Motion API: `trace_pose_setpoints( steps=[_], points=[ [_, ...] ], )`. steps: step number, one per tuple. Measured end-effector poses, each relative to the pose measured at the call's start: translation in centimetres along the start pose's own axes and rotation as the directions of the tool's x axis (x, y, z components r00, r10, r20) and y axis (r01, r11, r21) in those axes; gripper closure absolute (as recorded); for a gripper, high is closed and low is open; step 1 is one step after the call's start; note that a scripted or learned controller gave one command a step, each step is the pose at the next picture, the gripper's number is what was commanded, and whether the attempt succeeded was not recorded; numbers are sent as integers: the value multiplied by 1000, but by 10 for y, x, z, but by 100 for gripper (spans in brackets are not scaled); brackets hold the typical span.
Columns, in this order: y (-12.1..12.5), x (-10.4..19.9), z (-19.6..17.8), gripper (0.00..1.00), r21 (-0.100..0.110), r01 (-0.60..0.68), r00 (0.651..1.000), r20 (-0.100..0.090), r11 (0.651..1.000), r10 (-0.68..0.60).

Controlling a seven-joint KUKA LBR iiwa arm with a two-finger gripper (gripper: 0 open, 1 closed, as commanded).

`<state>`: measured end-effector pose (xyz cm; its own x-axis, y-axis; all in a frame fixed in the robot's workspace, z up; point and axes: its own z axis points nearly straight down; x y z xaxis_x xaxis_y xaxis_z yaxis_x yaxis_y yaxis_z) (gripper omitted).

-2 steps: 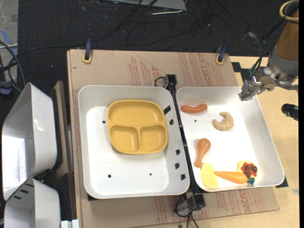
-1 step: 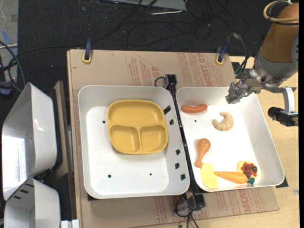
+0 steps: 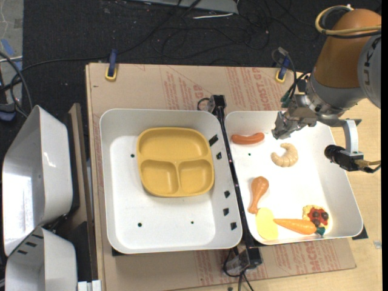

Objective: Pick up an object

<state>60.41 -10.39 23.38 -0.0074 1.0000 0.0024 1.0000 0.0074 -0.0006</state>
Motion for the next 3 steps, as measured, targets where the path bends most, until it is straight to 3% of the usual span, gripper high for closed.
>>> trace_pose_setpoints(
  steps=[2,3],
  points=[
    [-13,100,7,100,0,0,1000,0,1000,0],
    [-36,155,-1,100,1,2,1000,0,1000,-2]
  ],
)
